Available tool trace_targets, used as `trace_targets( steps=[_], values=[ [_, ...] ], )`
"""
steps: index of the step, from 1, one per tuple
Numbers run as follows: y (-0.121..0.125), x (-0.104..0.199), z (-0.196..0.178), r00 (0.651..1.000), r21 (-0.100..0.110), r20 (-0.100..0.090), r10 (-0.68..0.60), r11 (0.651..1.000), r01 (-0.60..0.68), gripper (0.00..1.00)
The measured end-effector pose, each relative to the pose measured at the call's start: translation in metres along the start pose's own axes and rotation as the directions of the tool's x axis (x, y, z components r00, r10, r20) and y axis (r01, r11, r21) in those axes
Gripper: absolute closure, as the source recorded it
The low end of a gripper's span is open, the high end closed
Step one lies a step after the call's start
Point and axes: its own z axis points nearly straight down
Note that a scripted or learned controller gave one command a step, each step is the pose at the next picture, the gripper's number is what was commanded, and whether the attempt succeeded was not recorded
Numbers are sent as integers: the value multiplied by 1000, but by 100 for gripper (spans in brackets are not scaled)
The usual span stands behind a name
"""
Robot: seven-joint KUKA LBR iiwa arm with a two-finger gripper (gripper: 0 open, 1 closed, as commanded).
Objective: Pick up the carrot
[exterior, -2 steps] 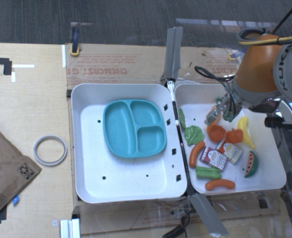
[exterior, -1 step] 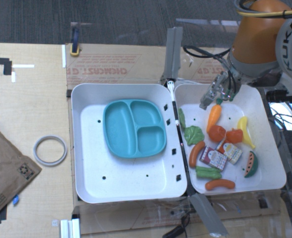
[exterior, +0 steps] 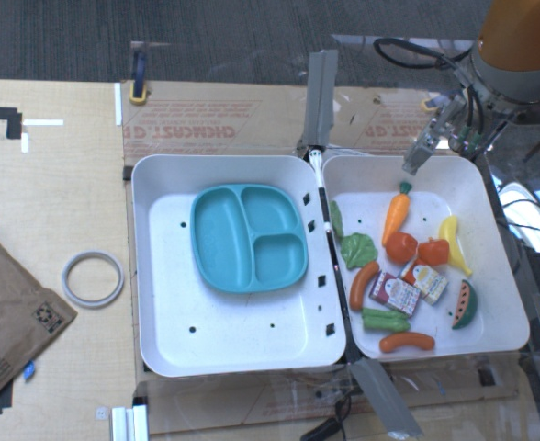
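Carrot lies just at 7 o'clock of our claw, in the right bin.

We see the carrot [exterior: 396, 213] in the upper middle of the right bin [exterior: 490, 338], its long axis running roughly 1 to 7 o'clock, green top toward 1, tip toward 7 beside the tomato [exterior: 400, 246]. Our claw [exterior: 421, 154] hovers near the bin's far rim, close to the green end; we cannot tell whether it is spread or pressed together. We judge the move a short drop toward 7 o'clock.
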Motion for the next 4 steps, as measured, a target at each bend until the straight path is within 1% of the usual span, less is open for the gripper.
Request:
trace_targets(
  steps=[1,2,3,4],
  values=[
    [0,0,0,1000,0,-1,0,1000,0,0],
    [-18,-33,131,974,2,-2,226,974,-226,0],
    [-18,-34,121,974,1,0,225,974,-225,100],
    [-53,3,111,913,3,-3,409,913,-409,100]
  ],
)
